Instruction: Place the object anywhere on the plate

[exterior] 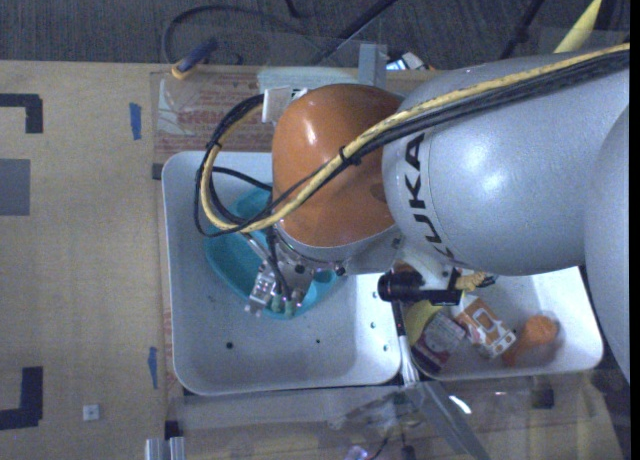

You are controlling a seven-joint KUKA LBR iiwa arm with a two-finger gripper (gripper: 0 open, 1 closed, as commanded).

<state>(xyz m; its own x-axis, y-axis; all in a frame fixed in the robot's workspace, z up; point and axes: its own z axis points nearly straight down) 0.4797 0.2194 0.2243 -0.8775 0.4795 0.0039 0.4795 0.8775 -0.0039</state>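
A teal plate (228, 253) lies in the left white bin (200, 348), mostly covered by the arm's orange band and wrist. My gripper (274, 293) hangs over the plate's near edge, its metal tip just showing below the wrist. In the right bin (580, 333) lie an orange fruit-like object (538, 333), an orange-and-white packet (484, 326) and a dark pouch (436, 353). Whatever lies right under the wrist is hidden.
The big grey arm (500, 148) spans the right bin and the upper part of the left bin. Black and yellow cables (208, 183) loop out over the left bin's upper left. Wooden bench (70, 278) with blue tape marks lies to the left.
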